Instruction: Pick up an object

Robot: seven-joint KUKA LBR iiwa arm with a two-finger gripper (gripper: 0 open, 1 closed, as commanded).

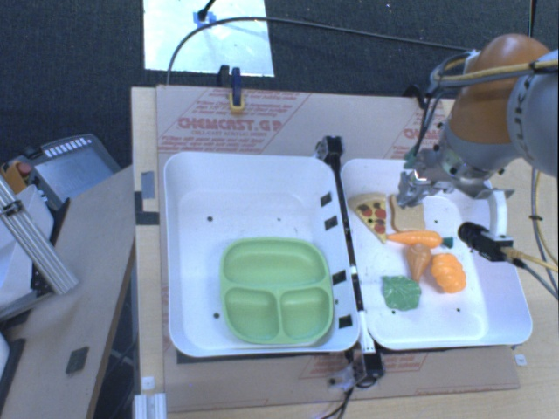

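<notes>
The toys I could pick up lie in the right bin [515, 326], the white tray nearer my arm. A pizza slice [370, 211] lies toward the bin's far left corner, its point aimed at the near edge. Just beside it, a carrot [414, 237] lies flat on its side. Below the carrot sits an orange cone shape [418, 258], touching or nearly touching it. To the right of the cone is a lumpy orange piece [449, 272]. Nearest the front is a green leafy piece [401, 292], a little apart from the others.

My gripper [410, 190] hangs over the far part of this bin, just right of the pizza slice and above the carrot. It looks close to the bin floor, but I cannot tell whether it touches anything. From this angle I cannot tell how it is set, and nothing is visibly held in it. My grey arm, with its orange band [489, 85], reaches in from the right.

The left bin [188, 234] sits alongside, touching the right one. It holds a pale green divided plate [278, 290] with three compartments, resting toward the front right. Both bins rest on a tan board [262, 116].
</notes>
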